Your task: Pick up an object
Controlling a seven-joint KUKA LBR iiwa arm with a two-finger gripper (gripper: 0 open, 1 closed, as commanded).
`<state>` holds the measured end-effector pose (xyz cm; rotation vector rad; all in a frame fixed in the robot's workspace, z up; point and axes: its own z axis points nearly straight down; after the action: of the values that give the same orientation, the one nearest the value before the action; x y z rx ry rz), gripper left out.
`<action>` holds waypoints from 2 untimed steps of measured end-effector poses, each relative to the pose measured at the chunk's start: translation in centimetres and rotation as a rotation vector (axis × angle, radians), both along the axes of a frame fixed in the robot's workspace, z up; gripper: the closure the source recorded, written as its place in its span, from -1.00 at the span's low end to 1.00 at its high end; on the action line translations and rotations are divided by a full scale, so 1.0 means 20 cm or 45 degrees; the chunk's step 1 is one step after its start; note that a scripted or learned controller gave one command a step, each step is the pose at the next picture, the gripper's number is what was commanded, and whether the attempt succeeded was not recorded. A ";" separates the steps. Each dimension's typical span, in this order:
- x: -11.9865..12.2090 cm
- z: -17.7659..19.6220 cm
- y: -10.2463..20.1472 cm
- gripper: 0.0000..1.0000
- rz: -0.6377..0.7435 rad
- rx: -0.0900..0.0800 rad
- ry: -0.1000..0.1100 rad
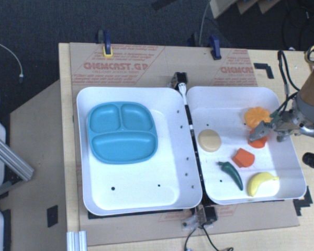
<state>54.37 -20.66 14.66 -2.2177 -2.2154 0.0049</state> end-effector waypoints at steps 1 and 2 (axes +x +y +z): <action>-0.01 -0.22 -0.01 -1.00 0.001 -0.001 -0.002; 0.00 -0.15 -0.01 1.00 0.001 -0.005 -0.011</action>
<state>54.38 -20.91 11.70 -2.2233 -2.2228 -0.0004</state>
